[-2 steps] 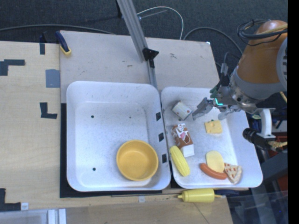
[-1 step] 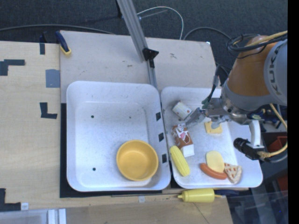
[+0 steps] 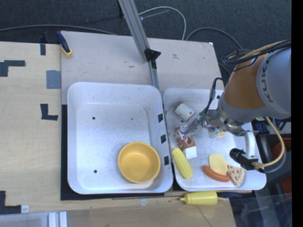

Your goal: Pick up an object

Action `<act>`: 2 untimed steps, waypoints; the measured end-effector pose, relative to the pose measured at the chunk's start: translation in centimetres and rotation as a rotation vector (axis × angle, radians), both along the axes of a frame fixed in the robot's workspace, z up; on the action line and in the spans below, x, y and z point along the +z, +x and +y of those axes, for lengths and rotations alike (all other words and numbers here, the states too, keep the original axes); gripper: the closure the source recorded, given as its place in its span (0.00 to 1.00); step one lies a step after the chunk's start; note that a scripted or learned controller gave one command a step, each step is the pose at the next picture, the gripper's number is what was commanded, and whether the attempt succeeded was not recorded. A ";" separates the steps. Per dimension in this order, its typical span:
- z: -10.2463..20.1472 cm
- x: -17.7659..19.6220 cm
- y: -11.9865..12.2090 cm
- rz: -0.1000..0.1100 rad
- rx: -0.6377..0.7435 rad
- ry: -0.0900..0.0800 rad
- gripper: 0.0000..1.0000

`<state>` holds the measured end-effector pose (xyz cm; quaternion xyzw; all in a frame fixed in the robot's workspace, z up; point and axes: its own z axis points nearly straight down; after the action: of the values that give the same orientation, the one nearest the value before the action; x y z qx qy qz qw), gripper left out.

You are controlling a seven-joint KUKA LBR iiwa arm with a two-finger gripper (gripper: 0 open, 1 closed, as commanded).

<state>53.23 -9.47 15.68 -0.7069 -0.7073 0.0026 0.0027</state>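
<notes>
Arm [image 3: 265, 86]: bulky rounded casing, grey, with a broad orange band [image 3: 244, 91] above the wrist. Grey lettering partly visible on the shell. Dark cables [image 3: 239, 55] loop over the orange section. Yellow cable [image 3: 279, 143] trails below. Black fitting [image 3: 239, 157] by a white bracket. Pincer [image 3: 191, 126]: small, metallic grey.

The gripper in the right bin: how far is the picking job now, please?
Done: the arm has reached into the right bin, and the gripper is low over the small brown-and-white packet. In hand: nothing is visibly lifted; the packet, corn cob, sausage and waffle all lie on the bin floor. Left: grasp one object and raise it. The yellow bowl sits in the left bin.
</notes>
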 end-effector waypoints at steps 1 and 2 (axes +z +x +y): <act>-0.5 -3.9 0.8 -0.008 0.002 0.007 0.00; -0.6 -2.6 1.0 -0.016 0.003 0.003 1.00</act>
<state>54.18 -10.05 13.08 -0.7057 -0.7085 -0.0041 -0.0017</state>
